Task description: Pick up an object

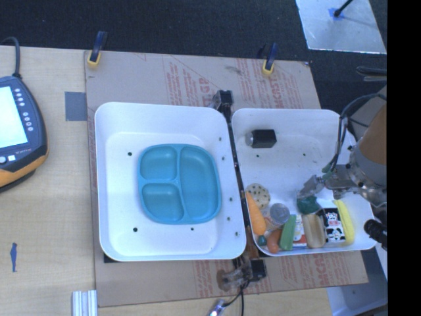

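Leftmost, a handheld control pendant (16, 133) with an orange-trimmed casing rests on the bench, well apart from the bins. Next comes the left bin (112, 176), which holds a blue divided plate (179, 183) lying flat near its middle. The right bin (296, 127) sits directly beside the left bin, their rims touching or nearly so.

A small black block (263, 137) lies alone in the upper part of the right bin. The remaining items are clustered along the bin's lower edge: an orange carrot (255, 216), a round speckled cookie (257, 194), a grey can (279, 212), a green pod (288, 234), a tan bread-like piece (313, 230), a black-and-white carton (333, 226) and a yellow banana (346, 221).

The gripper (314, 188) is positioned low over the right side of this cluster, just above a dark green item (307, 205). Whether the jaws are released or clenched cannot be determined; no object is visibly gripped.
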